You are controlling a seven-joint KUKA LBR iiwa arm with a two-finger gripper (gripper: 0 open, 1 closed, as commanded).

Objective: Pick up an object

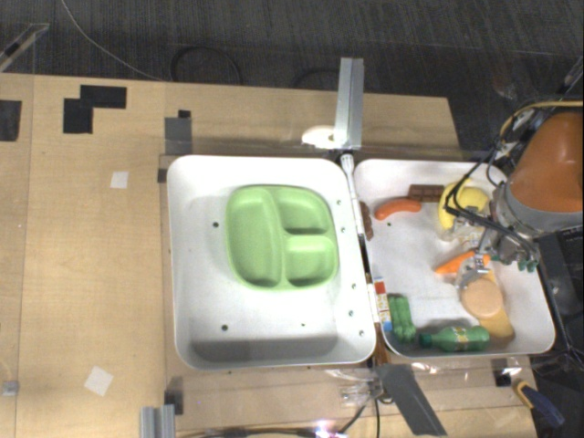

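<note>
Two bins (182,245); fingers (476,255) perhaps above carrot (451,265).

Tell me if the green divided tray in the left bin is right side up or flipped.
Right side up: the green divided tray shows its three sunken compartments facing the camera.

Arm (546,176): one unit, seen from above at the right of the view. Upper housing rounded and dome-like, finished in orange. Below it a grey cylindrical collar with a smooth, slightly glossy surface. Cabling: several thin black leads looped around the housing's upper left, with at least one yellow lead among them. Wrist assembly (500,237): a cluster of dark and metallic parts with small green fittings at its right; fine detail too small to make out. No markings legible.
</note>
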